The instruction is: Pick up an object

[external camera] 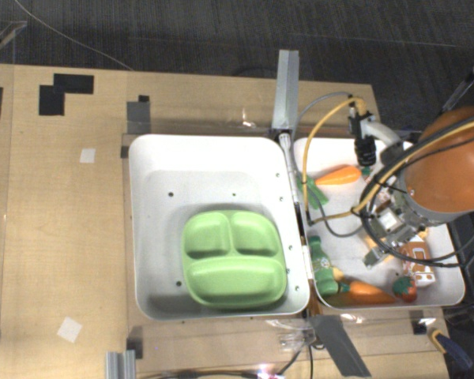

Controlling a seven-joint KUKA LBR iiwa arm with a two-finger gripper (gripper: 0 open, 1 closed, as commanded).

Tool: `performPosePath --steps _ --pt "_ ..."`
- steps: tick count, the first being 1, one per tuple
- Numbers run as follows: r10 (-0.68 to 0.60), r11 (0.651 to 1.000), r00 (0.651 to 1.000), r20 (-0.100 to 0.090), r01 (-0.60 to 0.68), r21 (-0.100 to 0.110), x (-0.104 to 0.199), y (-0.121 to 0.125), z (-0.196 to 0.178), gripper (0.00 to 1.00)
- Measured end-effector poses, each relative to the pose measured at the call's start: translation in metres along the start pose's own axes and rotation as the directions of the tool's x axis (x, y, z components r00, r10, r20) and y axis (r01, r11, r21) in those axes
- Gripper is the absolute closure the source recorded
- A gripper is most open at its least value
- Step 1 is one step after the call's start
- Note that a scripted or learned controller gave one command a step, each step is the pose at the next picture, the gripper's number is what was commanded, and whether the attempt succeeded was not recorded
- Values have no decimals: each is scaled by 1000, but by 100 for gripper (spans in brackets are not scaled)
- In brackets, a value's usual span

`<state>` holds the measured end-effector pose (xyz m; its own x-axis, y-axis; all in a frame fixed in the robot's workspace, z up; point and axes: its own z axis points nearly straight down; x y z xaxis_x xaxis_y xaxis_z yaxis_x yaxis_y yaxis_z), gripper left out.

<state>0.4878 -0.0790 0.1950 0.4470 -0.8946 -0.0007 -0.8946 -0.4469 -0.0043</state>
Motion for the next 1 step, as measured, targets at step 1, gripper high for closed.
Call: performPosePath --steps 1 --pt "-208 978 978 -2 208 0 18 8 -22 100"
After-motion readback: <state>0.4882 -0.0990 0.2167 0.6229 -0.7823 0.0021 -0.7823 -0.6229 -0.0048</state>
